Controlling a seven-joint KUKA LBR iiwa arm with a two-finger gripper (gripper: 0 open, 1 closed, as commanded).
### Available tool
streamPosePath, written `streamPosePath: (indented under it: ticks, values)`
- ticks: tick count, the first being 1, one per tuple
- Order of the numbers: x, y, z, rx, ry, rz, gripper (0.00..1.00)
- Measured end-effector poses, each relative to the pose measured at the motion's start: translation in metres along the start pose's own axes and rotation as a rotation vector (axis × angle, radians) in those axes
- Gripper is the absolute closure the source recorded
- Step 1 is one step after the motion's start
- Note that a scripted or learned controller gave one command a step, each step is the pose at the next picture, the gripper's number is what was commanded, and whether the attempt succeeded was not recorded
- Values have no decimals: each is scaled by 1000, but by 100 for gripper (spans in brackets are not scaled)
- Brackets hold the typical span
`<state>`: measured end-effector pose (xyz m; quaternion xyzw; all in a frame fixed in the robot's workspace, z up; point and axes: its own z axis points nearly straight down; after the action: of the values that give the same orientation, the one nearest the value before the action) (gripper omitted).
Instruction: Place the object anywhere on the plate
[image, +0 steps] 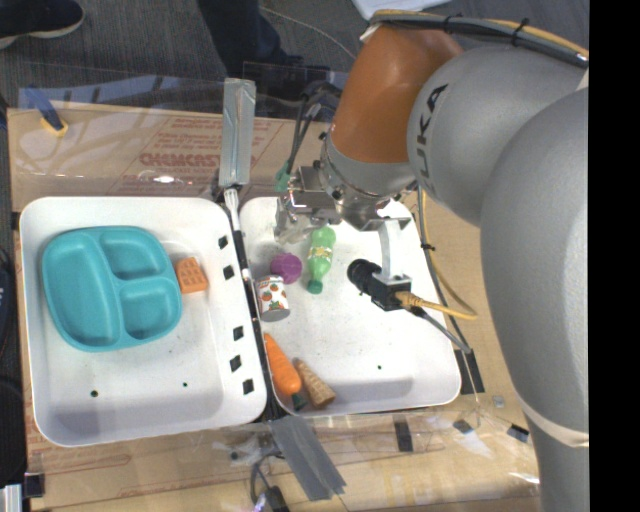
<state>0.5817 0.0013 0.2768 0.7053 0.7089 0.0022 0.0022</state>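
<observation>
A teal divided plate (82, 300) lies in the left bin (130, 405), toward its far left. An orange waffle-like block (191, 276) rests on the bin floor, touching or just off the plate's right rim. My gripper (292, 222) hangs low over the far left corner of the right bin (390, 365). It is just left of a green bottle (320, 258) and above a purple piece (287, 266). The wrist hides what is between the gripper's tips.
In the right bin, a small printed can (273, 298) stands by the divider. A carrot (283, 368) and a brown cone (314, 386) lie at the near left corner. A black fixture (372, 283) with a yellow cable hangs from the wrist.
</observation>
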Motion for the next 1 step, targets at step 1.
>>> streamPosePath:
  ticks: [1]
  values:
    - [-100,-30,-58,1,-2,6,100]
